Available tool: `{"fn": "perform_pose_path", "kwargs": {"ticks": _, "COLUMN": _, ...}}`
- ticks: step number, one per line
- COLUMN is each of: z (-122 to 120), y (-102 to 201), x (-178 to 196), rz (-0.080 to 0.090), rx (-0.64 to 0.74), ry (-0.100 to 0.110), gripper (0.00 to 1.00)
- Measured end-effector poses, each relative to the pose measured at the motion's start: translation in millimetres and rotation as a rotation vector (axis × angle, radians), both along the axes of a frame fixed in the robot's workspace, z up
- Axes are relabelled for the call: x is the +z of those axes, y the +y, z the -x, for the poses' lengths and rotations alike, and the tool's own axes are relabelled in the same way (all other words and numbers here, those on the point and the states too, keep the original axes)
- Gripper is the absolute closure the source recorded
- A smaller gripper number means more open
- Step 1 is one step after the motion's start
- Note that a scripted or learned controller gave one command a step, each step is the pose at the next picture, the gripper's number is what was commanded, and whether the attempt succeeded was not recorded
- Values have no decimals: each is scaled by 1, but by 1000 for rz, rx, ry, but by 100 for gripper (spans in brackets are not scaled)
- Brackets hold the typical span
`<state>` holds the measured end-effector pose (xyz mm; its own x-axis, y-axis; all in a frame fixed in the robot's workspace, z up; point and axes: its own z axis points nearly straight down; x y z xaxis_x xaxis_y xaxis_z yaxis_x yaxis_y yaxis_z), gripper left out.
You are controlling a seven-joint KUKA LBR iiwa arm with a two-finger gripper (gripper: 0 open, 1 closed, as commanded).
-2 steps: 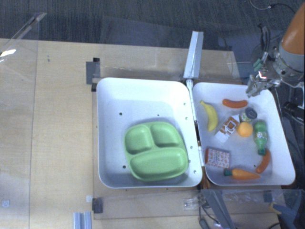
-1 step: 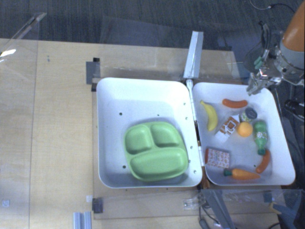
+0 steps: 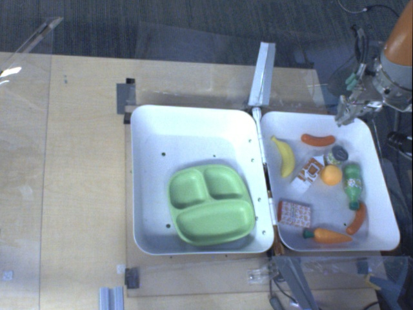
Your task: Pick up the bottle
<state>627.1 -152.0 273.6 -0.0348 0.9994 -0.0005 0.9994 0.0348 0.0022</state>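
Two white bins side by side on the wood worktop (image 3: pixel 64 173); landmark for all positions = the green bottle (image 3: pixel 352 185), which lies in the right bin (image 3: pixel 387 228) near its right wall, cap end toward the near side, label facing up. Nothing grips the bottle. Touching or just beside the bottle on its left: an orange ball-shaped fruit (image 3: pixel 332 175). Just up-left of the bottle: a small dark round lid-like item (image 3: pixel 338 154). Farther up-left of the bottle: a red-orange sausage (image 3: pixel 318 139) near the bin's far wall. Left of the bottle, past the orange fruit: a small white and brown carton (image 3: pixel 309 171), then a yellow banana (image 3: pixel 284 156). Just below the bottle: a slim orange-red piece, carrot or pepper, cannot tell (image 3: pixel 357 219). Below-left of the bottle: an orange carrot with green top (image 3: pixel 327 236) along the near wall, and a red patterned packet (image 3: pixel 294 214). Well left of the bottle: the left bin (image 3: pixel 155 134) with a green divided plate (image 3: pixel 211 204) in it. Gripper (image 3: pixel 348 112) sits well above the bottle, over the right bin's far right corner, apart from every item; arm (image 3: pixel 397 57) comes in from upper right. Gripper too small and blurred, cannot tell if wide or narrow.
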Motion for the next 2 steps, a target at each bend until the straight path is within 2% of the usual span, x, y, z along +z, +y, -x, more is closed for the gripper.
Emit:
{"fn": "perform_pose_path", "kwargs": {"ticks": 1, "z": -36, "y": 53, "x": 39, "rz": 1, "rx": 231, "ry": -2, "gripper": 100}}
{"fn": "perform_pose_path", "kwargs": {"ticks": 2, "z": -43, "y": 97, "x": 50, "rz": 1, "rx": 464, "ry": -1, "gripper": 100}}
